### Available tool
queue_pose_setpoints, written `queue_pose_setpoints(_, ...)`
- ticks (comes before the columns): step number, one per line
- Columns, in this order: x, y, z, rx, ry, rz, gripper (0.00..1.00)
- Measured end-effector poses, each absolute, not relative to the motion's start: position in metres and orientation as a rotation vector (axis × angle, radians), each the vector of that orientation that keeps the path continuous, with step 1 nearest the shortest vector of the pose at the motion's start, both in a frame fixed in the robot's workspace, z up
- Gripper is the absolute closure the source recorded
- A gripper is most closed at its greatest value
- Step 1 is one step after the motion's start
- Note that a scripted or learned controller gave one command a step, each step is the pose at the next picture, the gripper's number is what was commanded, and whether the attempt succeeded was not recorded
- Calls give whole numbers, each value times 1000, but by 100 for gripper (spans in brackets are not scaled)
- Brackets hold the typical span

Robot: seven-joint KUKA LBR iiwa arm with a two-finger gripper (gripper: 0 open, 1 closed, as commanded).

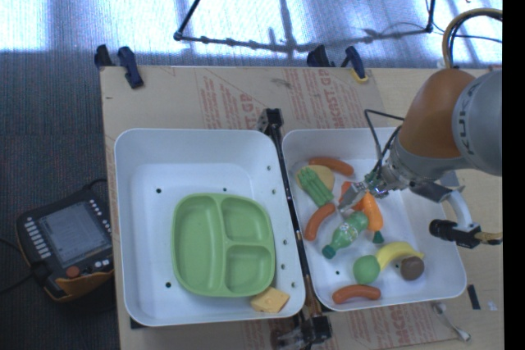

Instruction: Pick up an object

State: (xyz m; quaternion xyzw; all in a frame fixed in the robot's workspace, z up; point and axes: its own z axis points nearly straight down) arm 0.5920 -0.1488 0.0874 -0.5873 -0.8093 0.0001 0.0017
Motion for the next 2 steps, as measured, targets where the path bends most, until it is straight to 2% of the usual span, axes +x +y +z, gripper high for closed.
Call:
queue_pose_setpoints(1, 592, -149, 98, -1849, -2535, -1, 100)
queue_pose_setpoints(2, 551, -135, 209, -1871, -2525, -2, 100)
